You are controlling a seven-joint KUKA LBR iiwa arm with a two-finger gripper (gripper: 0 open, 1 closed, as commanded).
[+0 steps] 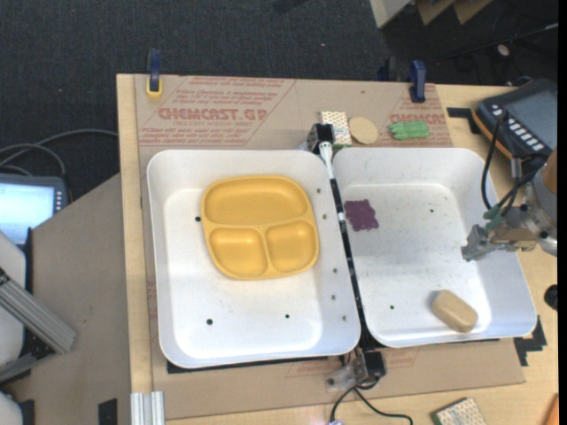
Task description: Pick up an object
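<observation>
The right bin holds a small flat purple piece near its left wall and a tan oblong block near its front right corner. A yellow divided plate lies in the left bin. My gripper hangs low over the right bin's right side, reaching in from the right edge. It is above and slightly right of the tan block and apart from it. Nothing shows in its grasp.
Behind the bins on the cardboard-covered bench lie a round tan disc and a small green item. Blue clamps stand at the back edge. A dark control pendant with a cable sits at the right.
</observation>
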